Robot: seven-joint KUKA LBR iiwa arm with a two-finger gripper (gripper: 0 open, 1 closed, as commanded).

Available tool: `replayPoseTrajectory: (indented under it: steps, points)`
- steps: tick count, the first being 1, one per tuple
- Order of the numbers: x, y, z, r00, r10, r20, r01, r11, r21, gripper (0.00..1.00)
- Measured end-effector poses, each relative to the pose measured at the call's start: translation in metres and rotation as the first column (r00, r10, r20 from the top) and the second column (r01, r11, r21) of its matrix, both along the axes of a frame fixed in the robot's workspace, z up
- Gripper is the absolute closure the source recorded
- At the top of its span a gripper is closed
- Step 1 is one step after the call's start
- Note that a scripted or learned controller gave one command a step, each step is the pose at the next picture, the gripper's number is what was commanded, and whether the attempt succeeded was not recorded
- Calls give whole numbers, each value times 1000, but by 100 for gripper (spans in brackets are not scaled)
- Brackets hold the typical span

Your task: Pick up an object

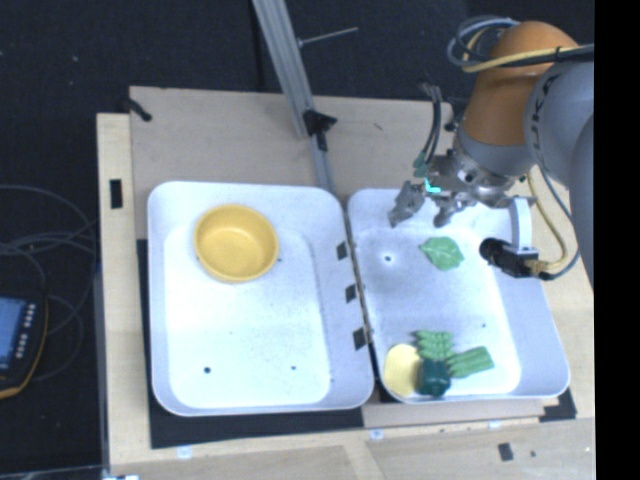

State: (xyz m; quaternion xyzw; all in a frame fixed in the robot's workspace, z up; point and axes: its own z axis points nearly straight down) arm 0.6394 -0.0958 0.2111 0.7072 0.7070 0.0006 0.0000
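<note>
Two white bins sit on the tabletop [120,298]. The claw [428,208] hovers with fingers apart and empty at the right bin's [535,338] far end, just beyond a pale green leaf-like piece [442,252]. Approach step; next, it must descend squarely over that piece.

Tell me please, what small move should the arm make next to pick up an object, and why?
Probably lower the tool toward the near edge of the right bin, onto the small light green piece. The tool hangs over the bin's far end with nothing between its fingers, and this piece lies closest, alone on bare floor. The green toys by the yellow item are clustered.
</note>
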Motion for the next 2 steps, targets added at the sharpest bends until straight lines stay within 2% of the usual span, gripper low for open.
replayPoseTrajectory:
  steps: [1, 2]
  points:
    - [0, 0, 0, 1000, 0, 0, 0, 1000, 0, 0]
    - [2, -10, -57, 1000, -1, -5, 1, 1000, -2, 0]
